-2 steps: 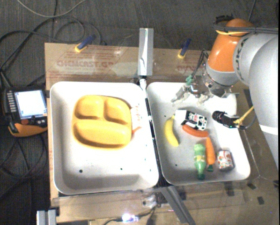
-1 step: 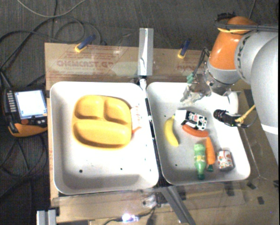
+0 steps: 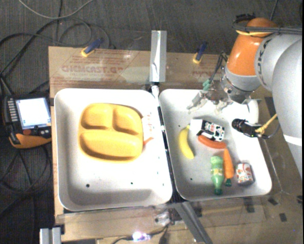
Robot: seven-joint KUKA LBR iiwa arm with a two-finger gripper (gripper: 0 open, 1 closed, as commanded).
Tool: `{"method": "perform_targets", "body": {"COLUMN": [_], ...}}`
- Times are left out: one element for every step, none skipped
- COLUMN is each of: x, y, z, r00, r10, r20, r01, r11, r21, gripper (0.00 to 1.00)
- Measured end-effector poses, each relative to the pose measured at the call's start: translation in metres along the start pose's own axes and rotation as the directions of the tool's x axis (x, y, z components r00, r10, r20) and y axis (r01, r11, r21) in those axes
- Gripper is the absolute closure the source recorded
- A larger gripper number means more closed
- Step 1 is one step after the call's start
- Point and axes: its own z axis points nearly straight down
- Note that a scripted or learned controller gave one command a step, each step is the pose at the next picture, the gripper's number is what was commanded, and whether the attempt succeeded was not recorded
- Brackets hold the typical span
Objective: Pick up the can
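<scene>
Now I see the can [image 3: 244,173] in the right bin's [image 3: 192,184] near corner, well below my claw [image 3: 211,101], just right of a carrot [image 3: 228,166] and green bottle [image 3: 216,174]. Farther up, the claw hangs spread open, gripping nothing, above a white box [image 3: 212,129].

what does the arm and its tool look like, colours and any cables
The arm is bulky and rounded, with smooth light grey shells and a glossy orange band above the wrist. A dark cable loops over the top of that band. Below it sits a darker grey wrist section, ending in the tool, a small metallic grey piece with thin pale prongs and thin wires running down to it.
</scene>
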Motion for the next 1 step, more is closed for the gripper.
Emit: {"method": "perform_targets", "body": {"x": [0.0411], "y": [-0.0079], "z": [-0.0399], "r00": [0.999], "r10": [0.043], "r20": [-0.002], "r01": [-0.043], "r11": [0.999], "r21": [-0.003], "gripper": [0.00]}}
